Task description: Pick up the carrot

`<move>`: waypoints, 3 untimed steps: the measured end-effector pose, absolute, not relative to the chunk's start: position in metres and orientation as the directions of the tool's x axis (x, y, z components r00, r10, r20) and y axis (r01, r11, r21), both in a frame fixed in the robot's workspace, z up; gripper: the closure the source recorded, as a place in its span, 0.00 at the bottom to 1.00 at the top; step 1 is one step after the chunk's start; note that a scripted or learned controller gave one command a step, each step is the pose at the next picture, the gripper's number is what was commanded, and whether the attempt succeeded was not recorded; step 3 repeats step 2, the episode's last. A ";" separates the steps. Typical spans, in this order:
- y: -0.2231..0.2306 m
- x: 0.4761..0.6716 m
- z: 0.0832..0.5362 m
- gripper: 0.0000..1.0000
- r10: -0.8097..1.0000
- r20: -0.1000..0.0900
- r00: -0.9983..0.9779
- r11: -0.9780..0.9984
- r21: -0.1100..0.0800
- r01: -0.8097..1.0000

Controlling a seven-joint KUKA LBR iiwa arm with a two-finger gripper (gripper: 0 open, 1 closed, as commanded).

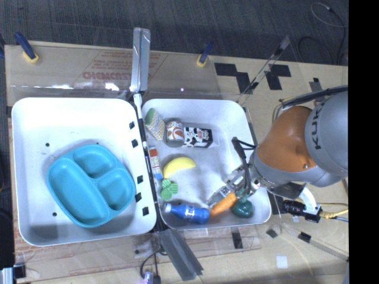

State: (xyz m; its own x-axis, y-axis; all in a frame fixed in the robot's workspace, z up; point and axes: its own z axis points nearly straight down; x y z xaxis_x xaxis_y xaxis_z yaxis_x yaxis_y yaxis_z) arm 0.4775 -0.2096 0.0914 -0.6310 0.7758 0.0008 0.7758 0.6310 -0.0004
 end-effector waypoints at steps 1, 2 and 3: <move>-0.209 0.478 0.100 1.00 0.773 0.002 -0.635 0.635 -0.001 0.773; -0.209 0.478 0.101 0.00 0.773 0.002 -0.635 0.635 -0.001 0.773; -0.209 0.478 0.101 0.00 0.773 0.002 -0.635 0.635 -0.001 0.773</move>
